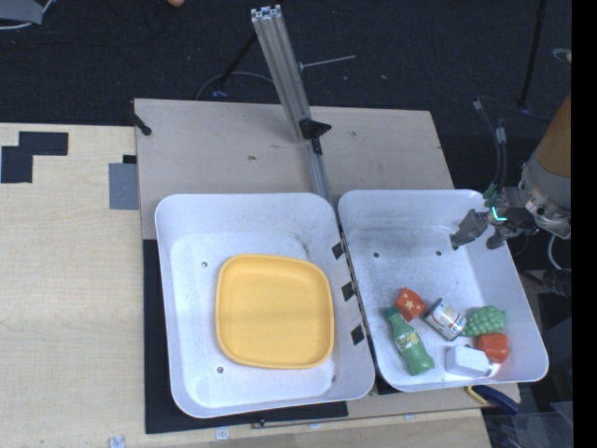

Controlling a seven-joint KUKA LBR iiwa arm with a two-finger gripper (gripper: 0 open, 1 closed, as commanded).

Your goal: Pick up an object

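Camera view shows the objects clustered in the near right corner of the right bin: a green bottle, a red carton, a small can, a green bumpy toy, a red piece and a white block. Farther back, the gripper hangs over the bin's far right edge, holding nothing; its jaw gap cannot be told. A yellow plate lies in the left bin.

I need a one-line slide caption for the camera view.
Gripper hovers over right bin holding toys; yellow plate in left bin.
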